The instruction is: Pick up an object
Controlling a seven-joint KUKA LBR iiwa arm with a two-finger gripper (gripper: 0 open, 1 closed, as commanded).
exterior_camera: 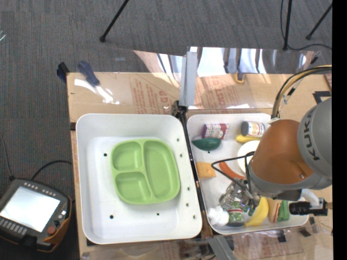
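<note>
The gripper (239, 197) is low in the right bin (227, 116), among a heap at its near edge: a banana (260, 212), a small can (236, 216) and a white ball (218, 215). Whether its jaws are spread or closed I cannot tell. Crowding is the risk: the jaws may nudge neighbours or slip off. The near wall hems it in; open floor lies toward the orange wedge (205, 170).

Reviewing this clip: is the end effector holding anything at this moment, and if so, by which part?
Cannot be told. The end effector is down among the clutter in the right bin, and no item is visibly gripped by it.
</note>
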